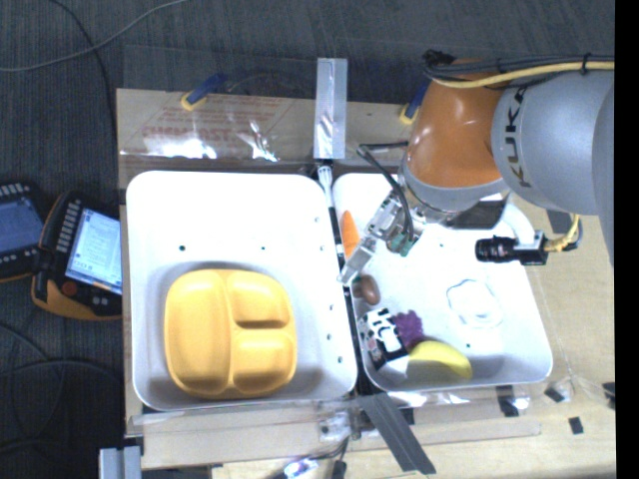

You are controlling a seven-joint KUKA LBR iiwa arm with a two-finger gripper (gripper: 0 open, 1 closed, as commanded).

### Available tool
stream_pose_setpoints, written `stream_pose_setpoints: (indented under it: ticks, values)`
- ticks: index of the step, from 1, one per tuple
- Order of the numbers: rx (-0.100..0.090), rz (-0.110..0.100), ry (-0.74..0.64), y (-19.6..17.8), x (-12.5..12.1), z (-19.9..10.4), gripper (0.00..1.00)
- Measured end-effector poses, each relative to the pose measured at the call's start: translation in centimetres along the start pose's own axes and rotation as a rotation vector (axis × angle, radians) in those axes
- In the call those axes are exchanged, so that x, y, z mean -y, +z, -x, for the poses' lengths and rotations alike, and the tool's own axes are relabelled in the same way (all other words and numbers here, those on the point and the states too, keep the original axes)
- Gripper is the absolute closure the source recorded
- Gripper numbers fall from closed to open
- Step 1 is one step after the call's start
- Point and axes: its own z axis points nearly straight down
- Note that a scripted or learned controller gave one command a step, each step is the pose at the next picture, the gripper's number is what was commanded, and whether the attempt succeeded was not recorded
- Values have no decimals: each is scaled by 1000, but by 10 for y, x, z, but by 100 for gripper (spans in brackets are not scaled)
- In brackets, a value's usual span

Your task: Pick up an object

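The right bin [519, 332] holds an orange carrot-like piece [348, 231] against its left wall. Below it are a small brown object [368, 289], a purple grape bunch [407, 324], a black-and-white item [380, 330] and a yellow fruit [437, 360] at the front. A clear, see-through object [472, 302] lies mid-bin. My gripper [351, 264] slants down-left from the grey and orange arm. Its tip is at the bin's left wall, just below the carrot piece and just above the brown object. I see nothing held in it.
The left bin [220, 213] holds a large yellow compartment tray [230, 329] in its front half. A divider ridge [337, 267] separates the two bins. A handheld pendant with a screen [85, 257] lies on the floor to the left of the bench.
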Motion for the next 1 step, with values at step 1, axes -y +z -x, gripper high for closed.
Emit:
stream_pose_setpoints:
  ticks: [1]
  values:
    - [-1, -3, 562, 1, -27, 5, 0]
